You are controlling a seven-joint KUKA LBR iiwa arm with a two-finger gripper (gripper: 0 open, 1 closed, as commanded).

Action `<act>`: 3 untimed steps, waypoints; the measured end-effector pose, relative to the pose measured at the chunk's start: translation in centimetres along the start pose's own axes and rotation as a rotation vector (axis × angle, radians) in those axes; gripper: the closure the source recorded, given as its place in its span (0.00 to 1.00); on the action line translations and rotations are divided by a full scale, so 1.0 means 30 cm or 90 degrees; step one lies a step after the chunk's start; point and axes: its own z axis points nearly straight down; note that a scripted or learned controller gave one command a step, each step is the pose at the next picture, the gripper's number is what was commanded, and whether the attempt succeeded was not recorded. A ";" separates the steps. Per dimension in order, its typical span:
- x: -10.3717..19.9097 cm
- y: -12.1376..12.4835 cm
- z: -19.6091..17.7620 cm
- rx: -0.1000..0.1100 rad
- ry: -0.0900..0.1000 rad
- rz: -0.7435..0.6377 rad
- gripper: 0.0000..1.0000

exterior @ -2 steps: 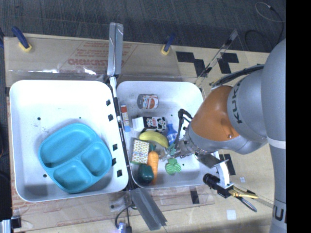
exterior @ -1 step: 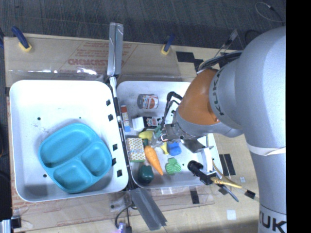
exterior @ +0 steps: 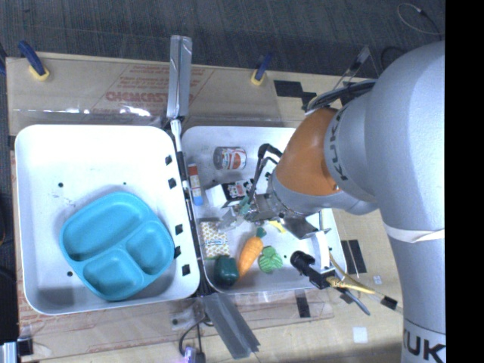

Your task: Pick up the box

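1. Because the box lies flat in the right bin, crowded by the carrot, a grab may miss.
2. Whether the jaws are open, I cannot tell.

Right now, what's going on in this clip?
The grey arm reaches in over the right bin, its hand low among the clutter there: a can, a carrot, a green toy and a small patterned box. Nothing is visibly held. The left bin holds a blue divided tray.
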 end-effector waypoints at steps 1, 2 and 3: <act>-0.175 0.089 0.057 0.000 0.002 0.019 0.00; -0.122 0.337 0.072 0.048 0.002 0.181 0.00; -0.099 0.347 0.048 0.049 0.007 0.174 1.00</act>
